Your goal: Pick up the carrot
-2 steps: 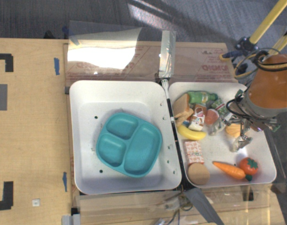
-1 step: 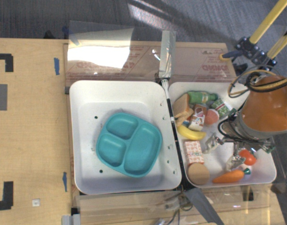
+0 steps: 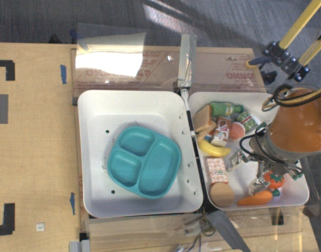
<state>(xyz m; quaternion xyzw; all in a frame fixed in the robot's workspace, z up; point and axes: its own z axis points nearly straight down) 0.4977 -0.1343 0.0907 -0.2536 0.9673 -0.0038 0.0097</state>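
Camera view from above the bench puts the carrot [image 3: 256, 198] at the near edge of the right bin [image 3: 302, 196], lying on its side with its tip toward the middle of the bin and its thick end under a small orange and green toy [image 3: 276, 181] that touches or overlaps it. Just above the carrot hangs the gripper [image 3: 263, 179], its metal fingers pointing down close to the carrot's thick end; whether they are spread or pressed together I cannot tell, since the orange band of the arm [image 3: 297, 127] and the wrist cables cover most of them, and nothing plainly sits between them. I judge the arm is placed there to come down on the carrot from straight above, as it lies flat and low against the bin floor. Left of the carrot, near it, rests a round tan piece [image 3: 221, 193], and above that a small pink-patterned box [image 3: 216, 168]. Farther up the bin are a banana [image 3: 213, 149], a carton [image 3: 220, 132], a red item [image 3: 236, 131], a slice of bread [image 3: 203, 121] and a green bottle [image 3: 226, 109], crowded together and touching. The left bin [image 3: 92, 114] holds a teal divided plate [image 3: 144, 161], well apart from all of this. How the carrot's thick end meets the orange toy is hard to make out, and the bin's far right side is hidden by the arm.
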